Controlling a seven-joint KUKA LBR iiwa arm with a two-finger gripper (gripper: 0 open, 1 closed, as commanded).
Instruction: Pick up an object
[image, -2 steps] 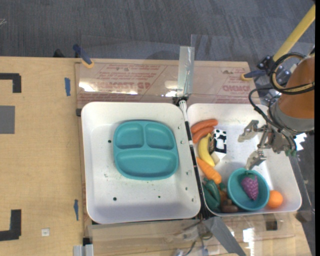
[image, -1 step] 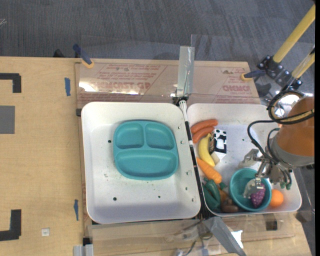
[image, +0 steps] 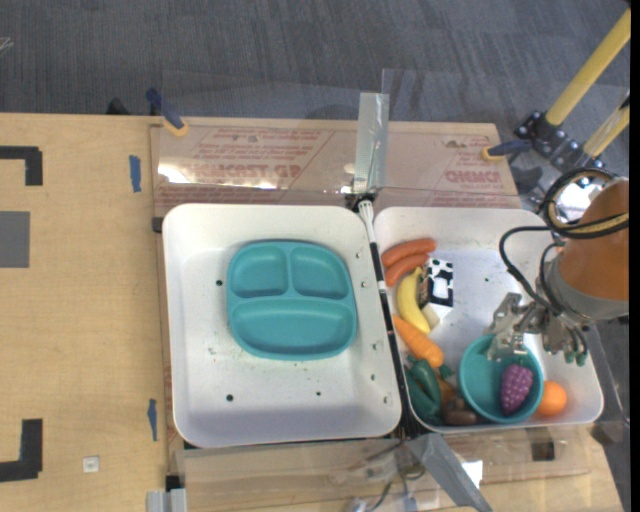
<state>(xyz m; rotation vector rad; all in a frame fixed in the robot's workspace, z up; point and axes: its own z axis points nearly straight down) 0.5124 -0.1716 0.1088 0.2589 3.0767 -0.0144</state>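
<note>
Your gripper (image: 512, 335) hangs over the bowl's (image: 478, 385) upper rim; you cannot tell how its claw stands. The grapes (image: 517, 387) lie inside the bowl, an orange (image: 552, 399) just right of it, and a carrot (image: 420, 343), banana (image: 409, 298) and sausages (image: 408, 254) to its left. All look like light, stiff, smooth toys; pinch the carrot across its middle. The red print beyond the bins is too blurred to read.

A single fixed camera looks down at a slant from above the bench (image: 70, 300). Both white bins (image: 190, 400) lie in frame, left bin near centre.
</note>
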